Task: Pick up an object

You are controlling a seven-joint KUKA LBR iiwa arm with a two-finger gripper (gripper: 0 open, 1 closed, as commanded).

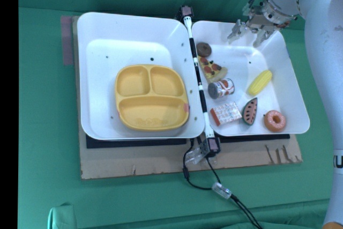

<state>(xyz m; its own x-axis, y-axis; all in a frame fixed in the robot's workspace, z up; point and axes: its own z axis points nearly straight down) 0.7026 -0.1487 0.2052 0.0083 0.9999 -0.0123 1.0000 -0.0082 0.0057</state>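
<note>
Hovering over right bin far edge | pincer spread wide (nothing gripped)

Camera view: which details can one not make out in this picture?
- Can: its label is too small to read.
- Box: its print is too small to read.
- Arm: cut off by the top and right edges, so its base is unseen.
- Cable: runs out at the bottom edge; its end is unseen.
- Claw: nothing shows between its spread fingers.
</note>
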